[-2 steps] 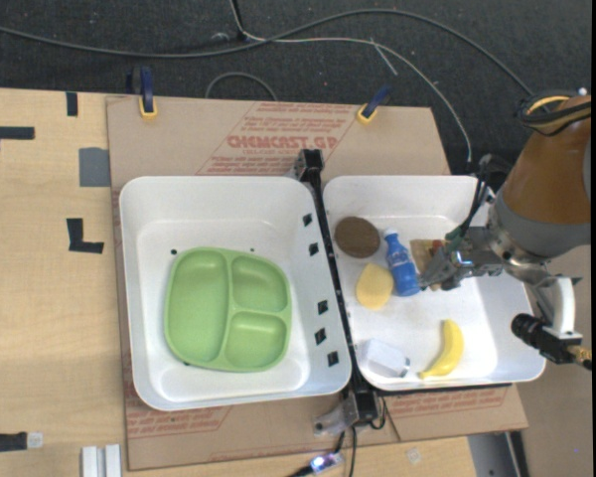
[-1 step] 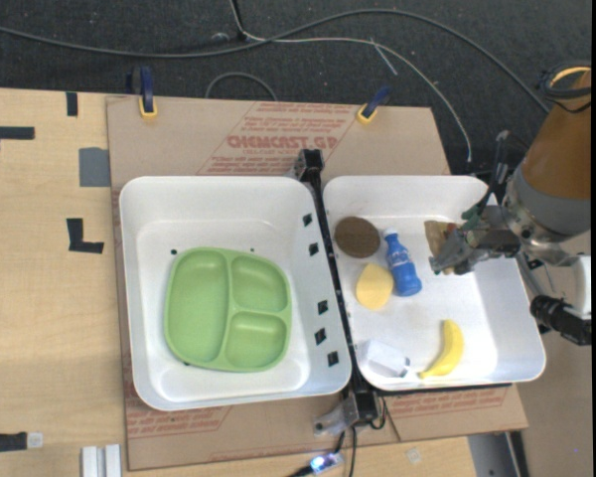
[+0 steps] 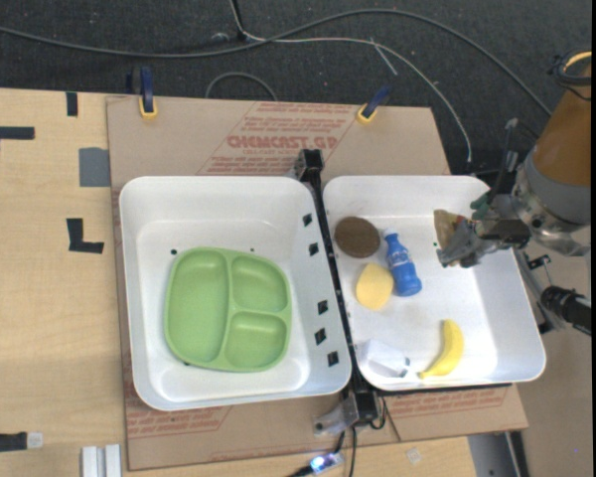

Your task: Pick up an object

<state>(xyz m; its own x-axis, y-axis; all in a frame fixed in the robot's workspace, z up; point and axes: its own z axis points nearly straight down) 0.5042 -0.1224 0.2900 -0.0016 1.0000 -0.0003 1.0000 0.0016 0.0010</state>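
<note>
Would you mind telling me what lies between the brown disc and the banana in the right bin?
In the camera view, the yellow lemon and blue bottle lie between the brown disc and the banana.

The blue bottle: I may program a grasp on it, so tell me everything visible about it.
The blue bottle is small, looks like plastic, and has a white label on its side. It lies flat in the right bin, its narrow end toward the far wall. A yellow lemon-like object touches its left side, and a brown round disc sits just beyond it. The gripper is to its right, apart from it.
</note>
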